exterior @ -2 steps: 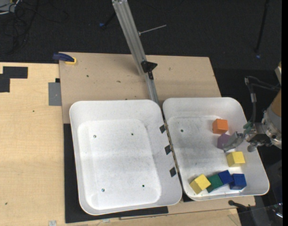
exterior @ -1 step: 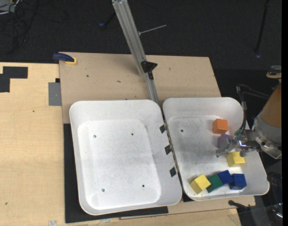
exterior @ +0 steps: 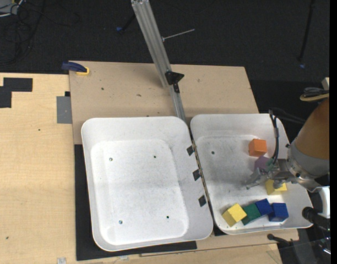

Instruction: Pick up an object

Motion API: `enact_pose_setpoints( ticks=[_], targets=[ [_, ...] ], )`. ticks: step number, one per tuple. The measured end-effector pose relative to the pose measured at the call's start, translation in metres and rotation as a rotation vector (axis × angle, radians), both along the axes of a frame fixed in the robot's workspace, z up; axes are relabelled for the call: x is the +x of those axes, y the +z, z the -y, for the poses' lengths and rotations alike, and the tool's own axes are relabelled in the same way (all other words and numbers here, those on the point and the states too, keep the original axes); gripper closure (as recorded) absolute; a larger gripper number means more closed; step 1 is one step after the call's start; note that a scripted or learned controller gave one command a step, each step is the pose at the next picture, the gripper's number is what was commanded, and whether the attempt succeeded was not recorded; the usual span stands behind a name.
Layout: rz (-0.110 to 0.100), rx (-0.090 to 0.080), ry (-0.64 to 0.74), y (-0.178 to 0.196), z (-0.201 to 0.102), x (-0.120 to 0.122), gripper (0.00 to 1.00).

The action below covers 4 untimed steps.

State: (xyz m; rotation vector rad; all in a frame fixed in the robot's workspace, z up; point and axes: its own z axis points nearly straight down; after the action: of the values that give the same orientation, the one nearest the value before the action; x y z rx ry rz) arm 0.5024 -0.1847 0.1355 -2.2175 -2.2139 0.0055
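Two white bins side by side, the left bin (exterior: 102,128) and the right bin (exterior: 229,121). Grey arm (exterior: 314,142) reaching in from the right. Gripper (exterior: 266,173) down low in the right bin. Spread or pressed together: cannot tell, too small and blurry. Just beside it, a yellow block (exterior: 276,187). A little behind it, an orange block (exterior: 257,146). By the front edge, close together, another yellow cube (exterior: 233,214), a green block (exterior: 250,213) and two blue blocks (exterior: 271,209).

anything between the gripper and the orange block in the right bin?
Nothing visible. The gripper sits low in the right bin, just below the orange block; only a purplish piece lies near that gap.
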Motion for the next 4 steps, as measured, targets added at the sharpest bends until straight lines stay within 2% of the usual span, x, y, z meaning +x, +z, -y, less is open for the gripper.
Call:
enact_pose_setpoints(
  ticks=[1,2,3,4],
  targets=[
    [0.003,-0.002,-0.006,0.012,0.002,0.0,1.0],
    [0.012,-0.004,0.003,0.075,0.0,0.001,1.0],
    [0.01,-0.004,0.003,0.105,0.001,0.002,1.0],
    [0.006,0.0,0.007,0.108,-0.06,-0.001,1.0]
  ],
)
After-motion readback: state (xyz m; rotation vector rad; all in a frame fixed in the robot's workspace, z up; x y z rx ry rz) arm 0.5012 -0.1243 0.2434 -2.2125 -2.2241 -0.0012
